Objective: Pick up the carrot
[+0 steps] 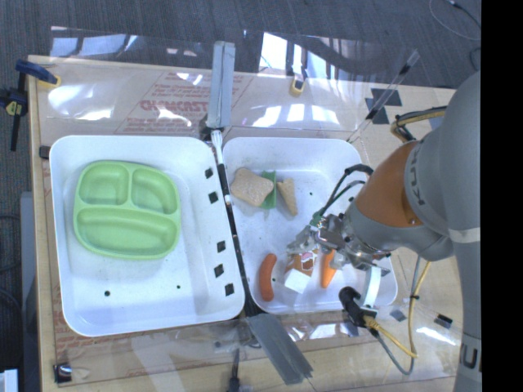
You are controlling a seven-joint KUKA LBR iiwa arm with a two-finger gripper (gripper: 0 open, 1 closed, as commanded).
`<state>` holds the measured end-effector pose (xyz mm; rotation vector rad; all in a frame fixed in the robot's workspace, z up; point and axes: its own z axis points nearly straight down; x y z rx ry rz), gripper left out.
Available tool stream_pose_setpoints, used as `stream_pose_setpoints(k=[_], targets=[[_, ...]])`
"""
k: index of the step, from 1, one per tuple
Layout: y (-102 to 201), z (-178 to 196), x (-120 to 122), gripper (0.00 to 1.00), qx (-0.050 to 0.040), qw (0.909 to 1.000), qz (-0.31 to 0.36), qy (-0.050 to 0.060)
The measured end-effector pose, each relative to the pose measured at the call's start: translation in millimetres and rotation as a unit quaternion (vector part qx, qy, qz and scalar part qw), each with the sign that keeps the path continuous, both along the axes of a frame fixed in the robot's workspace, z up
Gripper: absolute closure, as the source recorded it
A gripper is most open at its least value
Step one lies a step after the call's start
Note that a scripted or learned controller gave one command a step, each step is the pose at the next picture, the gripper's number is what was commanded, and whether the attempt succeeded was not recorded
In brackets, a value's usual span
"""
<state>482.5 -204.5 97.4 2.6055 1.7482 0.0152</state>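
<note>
Orange tapered carrot (pixel 328 269) lies in the right white plastic bin (pixel 359 155), directly under the end effector (pixel 327 239); its grip state cannot be told.

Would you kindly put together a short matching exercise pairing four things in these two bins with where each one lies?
Things:
1. green divided plate
2. carrot
3. sausage
4. bread slice

Places:
A. right bin, upper left part, beside a green leaf
B. left bin
C. right bin, near the front wall, left of a white block
D. right bin, just below the gripper

Pairs: 1-B, 2-D, 3-C, 4-A
</note>
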Motion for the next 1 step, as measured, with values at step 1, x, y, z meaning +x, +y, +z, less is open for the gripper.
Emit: stream_pose_setpoints(k=[1], targets=[[0.3, 3.8, -1.1, 1.00, 0.0023, 1.0000, 0.002, 0.005]])
